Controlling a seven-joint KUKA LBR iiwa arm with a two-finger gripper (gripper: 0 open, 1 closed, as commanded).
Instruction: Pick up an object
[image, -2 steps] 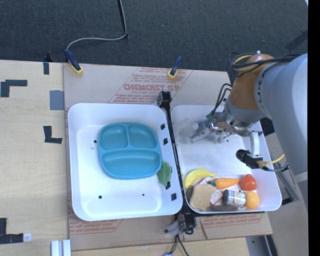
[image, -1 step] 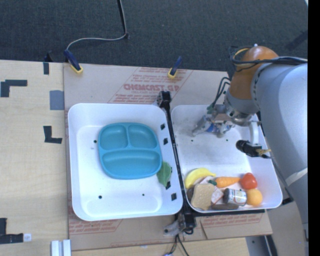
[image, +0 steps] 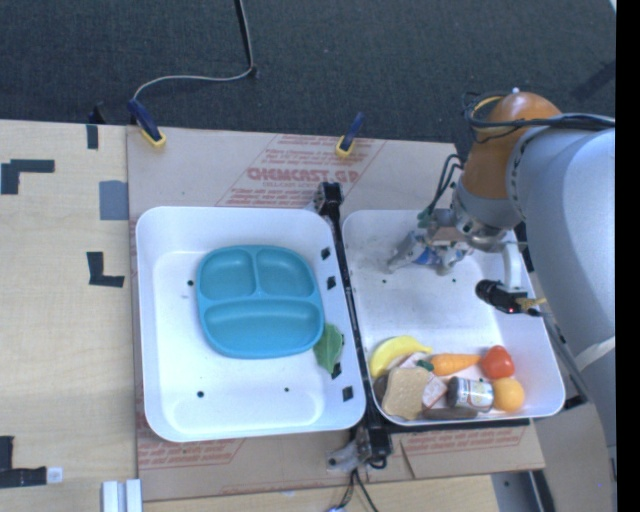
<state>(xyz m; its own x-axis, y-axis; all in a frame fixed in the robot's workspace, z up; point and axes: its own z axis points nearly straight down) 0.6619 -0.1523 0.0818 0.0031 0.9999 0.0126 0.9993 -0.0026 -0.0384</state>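
- Two shallow white bins are placed side by side on a sheet of cardboard (image: 290, 170) that covers the bench.
- In the left bin (image: 165, 330), a blue divided plate (image: 260, 300) is laid flat near the middle, a little toward the far edge.
- A green leaf-like piece (image: 329, 348) is seen at the right edge of the left bin, just beside the near right corner of the plate.
- In the right bin (image: 440, 315), the toy food is gathered along the near edge.
- A banana (image: 395, 352) is found toward the near left corner, and a slice of bread (image: 404, 392) is laid just in front of it, touching it.
- A carrot (image: 455, 363) is placed between the banana and a tomato (image: 497, 361), which is close to the right edge.
- An orange fruit (image: 510, 395) is seen in the near right corner, and a small dark can (image: 465, 393) is lying on its side between it and the bread.
- The arm (image: 560, 200) is reached in from the right, over the far right corner of the right bin.
- The gripper (image: 428, 252) is held low over the far part of the right bin, well apart from the food.
- Its fingers (image: 400, 257) are seen spread apart, and nothing is pinched between them.
- Two clamps, one (image: 147, 124) at the far left corner of the cardboard and one (image: 350, 137) at its far edge, are fixed on the sheet.
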